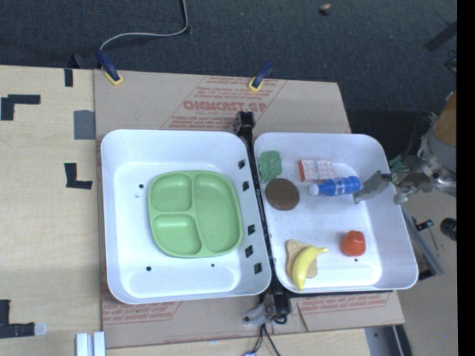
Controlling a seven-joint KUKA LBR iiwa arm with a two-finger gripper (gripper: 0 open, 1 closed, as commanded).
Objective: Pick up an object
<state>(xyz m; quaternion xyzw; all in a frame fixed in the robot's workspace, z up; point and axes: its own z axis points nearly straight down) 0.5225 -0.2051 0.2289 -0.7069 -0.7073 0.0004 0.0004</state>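
banana (304, 262): lying at the right bin's (386, 273) near edge, on a tan slice.
green tray (196, 213): sitting in the left bin (119, 199).
blue bottle (335, 187): lying beside the fingers, our likeliest pick.
gripper (384, 187): we are seeing it spread, gripping nothing.
advice: we are centring over the bottle before closing.

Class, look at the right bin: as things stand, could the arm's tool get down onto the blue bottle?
Probably yes. The tool sits just right of the blue bottle, which lies on its side in the right bin with nothing on top; the red-and-white packet lies close behind it.
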